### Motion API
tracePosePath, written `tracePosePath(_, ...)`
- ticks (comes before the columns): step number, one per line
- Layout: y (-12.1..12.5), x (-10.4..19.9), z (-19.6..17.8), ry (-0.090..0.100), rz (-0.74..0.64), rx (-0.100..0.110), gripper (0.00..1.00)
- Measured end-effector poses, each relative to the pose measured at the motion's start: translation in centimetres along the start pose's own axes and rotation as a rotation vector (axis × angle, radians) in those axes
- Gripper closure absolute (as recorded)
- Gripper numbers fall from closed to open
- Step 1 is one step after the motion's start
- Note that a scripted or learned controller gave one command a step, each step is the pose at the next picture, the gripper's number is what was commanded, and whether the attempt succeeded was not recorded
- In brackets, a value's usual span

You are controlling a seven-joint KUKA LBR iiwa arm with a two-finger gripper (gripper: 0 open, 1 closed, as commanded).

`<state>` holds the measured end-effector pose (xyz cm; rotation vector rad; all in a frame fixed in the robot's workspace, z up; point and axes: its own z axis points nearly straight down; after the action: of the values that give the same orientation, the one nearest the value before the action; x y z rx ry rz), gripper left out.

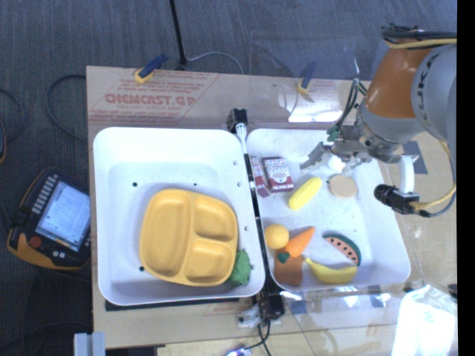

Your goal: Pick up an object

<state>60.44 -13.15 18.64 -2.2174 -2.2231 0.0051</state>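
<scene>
The desk (pixel 148 99) bears two bins. The left bin (pixel 119 162) holds a yellow tray (pixel 189 236) with bare floor along its upper and left walls. The right bin (pixel 386 251) is bare at its middle. The arm (pixel 404 87) leans over its upper right corner, its hand (pixel 332 156) spread, pinching nothing, above the corn (pixel 305 193) and round cookie (pixel 343 187).

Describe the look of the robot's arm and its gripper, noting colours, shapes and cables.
The arm is rounded and grey, with a broad orange band above the wrist. Thin cables run down to a dark metal gripper. A white and black cylindrical part sticks out beside it, trailing a yellow cable.
</scene>
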Motion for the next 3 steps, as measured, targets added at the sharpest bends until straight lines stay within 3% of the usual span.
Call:
tracePosePath(1,1.4,-0.5,8.3,-0.004,-0.055,-0.021,0.0)
tracePosePath(2,-0.8,0.0,8.6,-0.008,-0.012,-0.046,0.0)
tracePosePath(3,-0.7,0.3,7.6,-0.001,-0.015,-0.042,1.0)
